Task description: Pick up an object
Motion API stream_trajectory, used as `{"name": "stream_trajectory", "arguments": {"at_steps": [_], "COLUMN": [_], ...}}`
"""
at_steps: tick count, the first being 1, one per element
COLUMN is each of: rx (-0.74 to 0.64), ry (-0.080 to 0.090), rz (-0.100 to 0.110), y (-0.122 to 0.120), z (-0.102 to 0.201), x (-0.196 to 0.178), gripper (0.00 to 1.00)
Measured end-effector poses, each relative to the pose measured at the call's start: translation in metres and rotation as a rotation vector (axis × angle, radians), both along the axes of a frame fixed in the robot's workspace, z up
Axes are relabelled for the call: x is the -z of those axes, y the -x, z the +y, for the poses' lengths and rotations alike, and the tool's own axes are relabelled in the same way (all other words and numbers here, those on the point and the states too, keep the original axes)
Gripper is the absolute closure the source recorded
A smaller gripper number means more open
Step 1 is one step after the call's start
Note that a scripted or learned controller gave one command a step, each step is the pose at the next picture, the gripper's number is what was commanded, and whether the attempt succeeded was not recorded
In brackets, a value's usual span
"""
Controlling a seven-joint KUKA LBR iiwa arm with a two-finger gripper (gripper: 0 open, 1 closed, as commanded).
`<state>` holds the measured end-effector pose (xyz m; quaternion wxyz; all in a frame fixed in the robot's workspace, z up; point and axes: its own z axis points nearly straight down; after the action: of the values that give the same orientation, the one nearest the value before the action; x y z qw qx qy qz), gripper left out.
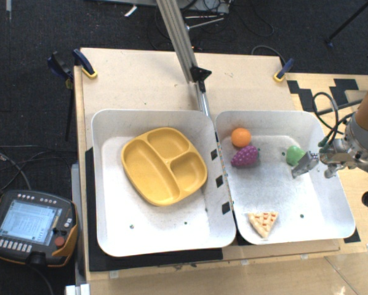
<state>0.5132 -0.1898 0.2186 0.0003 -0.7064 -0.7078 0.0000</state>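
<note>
Where arm enters from right, gripper (311, 163) hangs over right bin (332, 223), metal fingers spread, pinching nothing. Green toy (293, 155), rounded and glossy, just beside fingertip. Orange ball (240, 137) touches knobbly purple grapes (245, 157). Waffle wedge (263, 222) near front. Left bin (110, 226): yellow plastic divided plate (164, 165).

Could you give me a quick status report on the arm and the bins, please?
Gripper low over right bin, beside green toy; nothing seen held. Orange ball, purple grapes, waffle piece loose there. Yellow plate in left bin.
</note>
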Motion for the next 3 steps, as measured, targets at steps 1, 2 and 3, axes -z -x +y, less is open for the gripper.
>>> {"name": "stream_trajectory", "arguments": {"at_steps": [1,2,3], "rx": [0.001,0.002,0.002], "ry": [0.000,0.000,-0.001], "rz": [0.000,0.005,0.004], "y": [0.000,-0.005,-0.006], "z": [0.000,-0.008,-0.012], "x": [0.000,0.056,0.100], "gripper": [0.00,0.00,0.00]}}
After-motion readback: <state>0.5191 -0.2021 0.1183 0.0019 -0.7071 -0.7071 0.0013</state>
